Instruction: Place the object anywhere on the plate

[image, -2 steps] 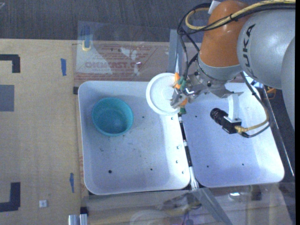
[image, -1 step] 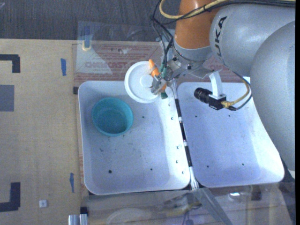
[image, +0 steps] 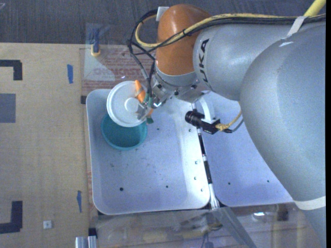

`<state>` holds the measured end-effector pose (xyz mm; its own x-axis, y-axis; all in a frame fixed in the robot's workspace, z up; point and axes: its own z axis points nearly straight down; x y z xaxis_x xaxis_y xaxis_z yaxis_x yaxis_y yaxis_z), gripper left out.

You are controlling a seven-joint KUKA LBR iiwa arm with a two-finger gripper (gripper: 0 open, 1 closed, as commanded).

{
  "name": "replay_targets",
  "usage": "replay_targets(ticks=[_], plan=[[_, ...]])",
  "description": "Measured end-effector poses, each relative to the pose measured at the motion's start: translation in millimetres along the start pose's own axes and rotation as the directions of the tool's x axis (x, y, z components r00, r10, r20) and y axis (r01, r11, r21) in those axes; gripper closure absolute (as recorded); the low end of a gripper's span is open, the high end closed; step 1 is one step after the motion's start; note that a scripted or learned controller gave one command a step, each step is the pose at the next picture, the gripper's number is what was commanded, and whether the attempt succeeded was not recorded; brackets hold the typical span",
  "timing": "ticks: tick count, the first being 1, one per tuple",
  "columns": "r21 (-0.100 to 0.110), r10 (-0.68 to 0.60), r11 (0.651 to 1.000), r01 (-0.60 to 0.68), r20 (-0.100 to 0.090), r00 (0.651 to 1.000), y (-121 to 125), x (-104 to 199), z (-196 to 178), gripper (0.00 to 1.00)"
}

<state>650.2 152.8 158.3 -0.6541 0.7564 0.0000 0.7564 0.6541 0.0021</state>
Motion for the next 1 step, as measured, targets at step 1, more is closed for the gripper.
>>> replay_targets(ticks=[1], plan=[[0.004,-0.185,0.983,0.185,-0.002,0.983,-5.9,70.0,-12.1,1.0]])
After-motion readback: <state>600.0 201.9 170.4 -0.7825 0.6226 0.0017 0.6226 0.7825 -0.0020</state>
